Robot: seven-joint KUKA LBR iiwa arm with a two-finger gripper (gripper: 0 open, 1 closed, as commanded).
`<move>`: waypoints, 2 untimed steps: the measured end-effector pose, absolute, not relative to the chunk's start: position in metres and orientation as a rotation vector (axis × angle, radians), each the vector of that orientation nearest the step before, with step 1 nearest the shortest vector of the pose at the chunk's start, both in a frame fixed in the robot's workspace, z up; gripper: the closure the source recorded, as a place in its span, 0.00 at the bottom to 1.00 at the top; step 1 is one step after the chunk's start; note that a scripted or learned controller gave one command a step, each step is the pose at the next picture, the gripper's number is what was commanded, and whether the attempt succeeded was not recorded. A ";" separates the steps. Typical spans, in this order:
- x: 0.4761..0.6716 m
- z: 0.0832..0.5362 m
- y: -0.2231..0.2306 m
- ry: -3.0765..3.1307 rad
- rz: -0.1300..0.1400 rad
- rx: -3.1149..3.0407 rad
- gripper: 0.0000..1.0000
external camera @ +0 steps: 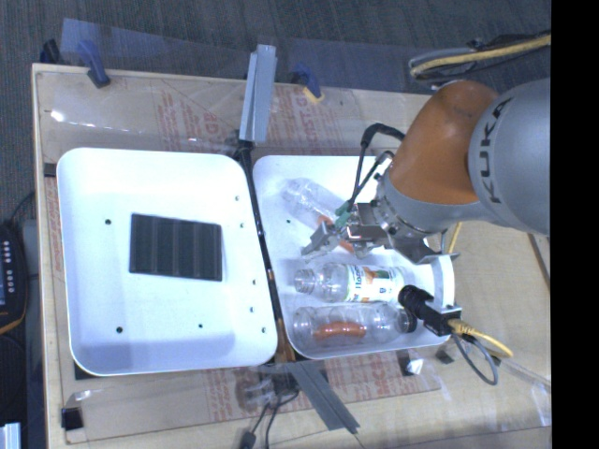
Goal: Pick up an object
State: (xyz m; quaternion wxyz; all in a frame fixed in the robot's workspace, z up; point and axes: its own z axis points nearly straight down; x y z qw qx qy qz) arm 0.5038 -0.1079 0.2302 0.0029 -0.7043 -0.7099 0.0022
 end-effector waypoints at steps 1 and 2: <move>0.527 0.164 -0.163 -2.268 0.007 -2.165 0.00; 0.576 0.090 -0.210 -2.329 0.004 -2.103 0.00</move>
